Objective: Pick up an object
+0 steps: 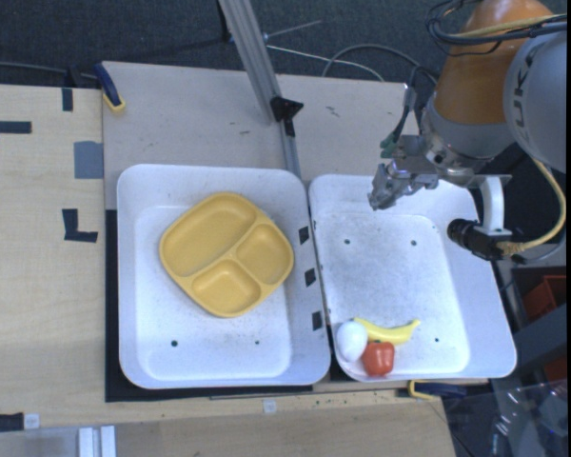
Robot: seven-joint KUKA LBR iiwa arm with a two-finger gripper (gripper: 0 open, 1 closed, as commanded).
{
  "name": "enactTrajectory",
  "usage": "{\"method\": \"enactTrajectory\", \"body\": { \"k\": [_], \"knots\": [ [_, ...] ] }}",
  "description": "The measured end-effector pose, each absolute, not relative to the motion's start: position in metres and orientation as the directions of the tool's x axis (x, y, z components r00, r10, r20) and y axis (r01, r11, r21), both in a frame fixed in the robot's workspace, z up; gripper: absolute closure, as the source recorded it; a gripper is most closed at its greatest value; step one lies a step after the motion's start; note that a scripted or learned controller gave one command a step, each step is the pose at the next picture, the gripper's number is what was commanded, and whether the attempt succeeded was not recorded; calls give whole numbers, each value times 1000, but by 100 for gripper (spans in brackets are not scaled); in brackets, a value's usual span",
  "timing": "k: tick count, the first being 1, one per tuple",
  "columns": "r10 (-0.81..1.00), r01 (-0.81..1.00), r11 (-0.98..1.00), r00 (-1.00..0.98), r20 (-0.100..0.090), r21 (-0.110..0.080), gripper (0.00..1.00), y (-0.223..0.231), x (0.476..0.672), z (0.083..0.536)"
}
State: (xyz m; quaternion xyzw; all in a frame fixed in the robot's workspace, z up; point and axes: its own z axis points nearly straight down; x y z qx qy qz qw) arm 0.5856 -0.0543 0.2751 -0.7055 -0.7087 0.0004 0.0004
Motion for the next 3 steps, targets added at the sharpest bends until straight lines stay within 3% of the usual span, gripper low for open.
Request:
{"method": "enactTrajectory", "body": {
  "k": [2, 3],
  "knots": [
    [1000, 1000, 5, -5, 0, -1, 100, 29, 614, 261],
    [1000, 1000, 7, -7, 1, -1, 100, 86, 638, 249]
  ]
}}
